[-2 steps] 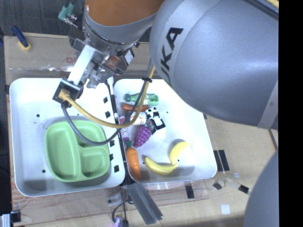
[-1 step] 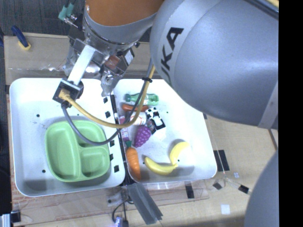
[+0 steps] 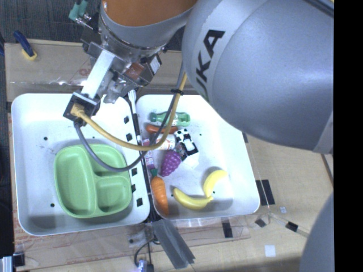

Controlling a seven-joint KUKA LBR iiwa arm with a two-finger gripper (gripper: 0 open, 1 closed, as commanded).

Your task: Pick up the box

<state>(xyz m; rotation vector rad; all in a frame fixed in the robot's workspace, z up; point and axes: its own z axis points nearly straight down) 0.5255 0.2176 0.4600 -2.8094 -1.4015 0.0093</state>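
One box by my read: the small black-and-white box [image 3: 186, 141] in the right bin [image 3: 241, 169], in its far-left part near the wall shared with the other bin. It looks tilted, but the exact pose is hard to read. Nothing is gripping it.

It's crowded there. Purple grapes [image 3: 171, 162] are at its near-left side, touching or just beside, can't tell which. A green bottle [image 3: 170, 118] is just beyond it on the far side, with an orange-red item [image 3: 160, 128] to the left, too small to name. A pink-and-white thing [image 3: 151, 158] lies along the bin's left wall. The carrot [image 3: 159, 194] and bananas [image 3: 193, 199] are nearer and apart from the box.

The gripper [image 3: 125, 84] hangs over the far rim where the two bins meet, far-left of the box and apart from it. Can't tell if it's spread or pressed together, since the wrist hardware hides that.

Risks from here:
- Wrong pick. A descent slightly near-left lands on the grapes, slightly far lands on the bottle.
- Double grab: the grapes get pinched along with the box and the grip slips.
- Tilted faces mean poor contact, so the box squirts out or tips flat on closing.
- The box is close to the shared wall, so an approach from the left could clip the rim.

The left bin [image 3: 34, 152] holds a green divided tray [image 3: 91, 180], which is no factor.
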